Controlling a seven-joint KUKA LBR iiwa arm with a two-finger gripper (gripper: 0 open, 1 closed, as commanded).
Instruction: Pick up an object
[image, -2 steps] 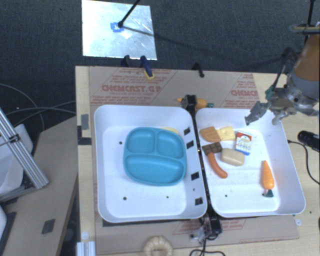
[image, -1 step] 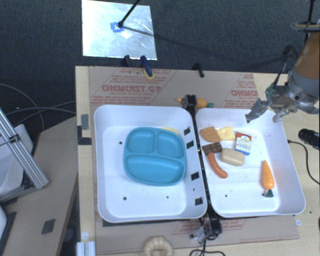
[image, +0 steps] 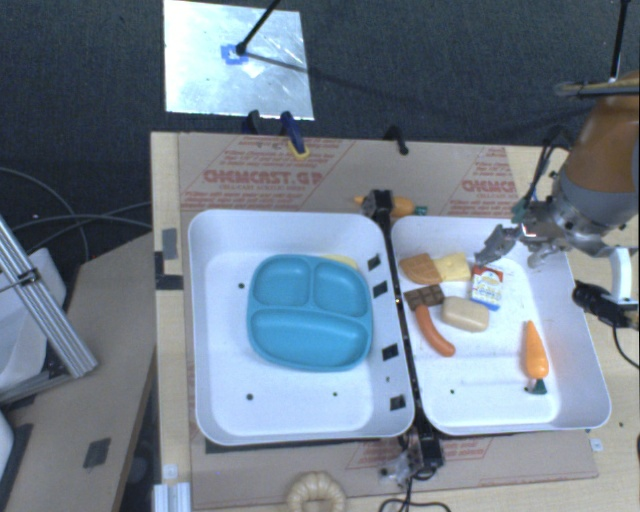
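My gripper (image: 520, 248) hangs over the back of the right bin (image: 575, 400), open, with nothing between its fingers. Just below its left finger (image: 497, 242) stands a small white, blue and red carton (image: 487, 287). Around the carton lie a tan bread slice (image: 420, 268), a yellow cheese piece (image: 453, 266), a brown chocolate bar (image: 424, 297), a beige block (image: 466, 314), a red-orange sausage (image: 435, 332) and an orange carrot (image: 535, 350) to the right.
The left bin (image: 215, 400) holds a blue divided plate (image: 310, 312) with a yellow item (image: 341, 260) peeking out behind it. A black hinged divider (image: 395, 300) runs between the bins. Cables (image: 600, 300) trail at the right bin's far edge.
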